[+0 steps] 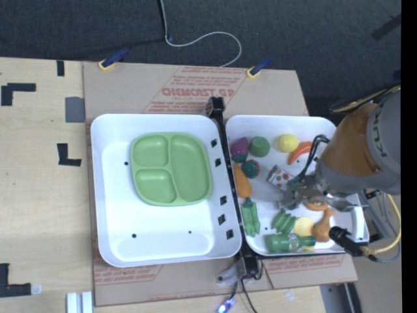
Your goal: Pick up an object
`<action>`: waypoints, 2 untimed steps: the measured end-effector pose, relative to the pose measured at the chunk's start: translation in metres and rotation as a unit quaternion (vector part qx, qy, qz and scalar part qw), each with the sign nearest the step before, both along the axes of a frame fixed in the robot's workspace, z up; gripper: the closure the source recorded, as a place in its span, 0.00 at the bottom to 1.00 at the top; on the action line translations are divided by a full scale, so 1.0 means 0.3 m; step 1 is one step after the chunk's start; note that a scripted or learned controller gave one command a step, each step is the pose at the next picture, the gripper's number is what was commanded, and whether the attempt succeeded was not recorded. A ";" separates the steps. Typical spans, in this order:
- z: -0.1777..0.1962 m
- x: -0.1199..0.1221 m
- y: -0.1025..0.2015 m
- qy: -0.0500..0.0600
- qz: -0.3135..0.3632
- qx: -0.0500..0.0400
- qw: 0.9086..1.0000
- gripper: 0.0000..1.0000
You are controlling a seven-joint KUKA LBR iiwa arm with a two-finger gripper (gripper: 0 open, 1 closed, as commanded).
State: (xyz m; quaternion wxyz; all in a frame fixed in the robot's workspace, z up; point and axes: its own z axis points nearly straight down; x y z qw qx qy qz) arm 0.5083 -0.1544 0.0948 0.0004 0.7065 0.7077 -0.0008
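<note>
Left bin (111, 194): only the green divided plate (172, 168), sitting flat, nothing to pick there.

Right bin (273, 120): all the candidates. Along the left wall you've got a purple piece (239, 147), a small red-green piece (250, 168), an orange carrot-like piece (242, 185) and a green pod (250, 218), the last two with long axes roughly along the divider. Farther right: a green ball (260, 146), a yellow ball (288, 142), an orange-red chili (301, 151) angled up to the right, and a small patterned block (276, 175).

Gripper (294, 194) is down in the middle of the right bin, just right of the patterned block. You can't tell from this angle whether the fingers are spread or closed, or whether anything's in them.

My read: you're at the descent/grasp stage, no lift yet. Likeliest target is the patterned block; it lies tilted, long axis running upper-left to lower-right. Next move calls for closing across its short side, then a straight lift clear of the green pieces (284, 222) near the front wall.
</note>
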 end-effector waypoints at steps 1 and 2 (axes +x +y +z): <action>0.314 -0.081 0.265 -0.002 0.003 0.002 1.000 1.00; 0.473 -0.074 0.504 -0.001 0.004 0.002 1.000 1.00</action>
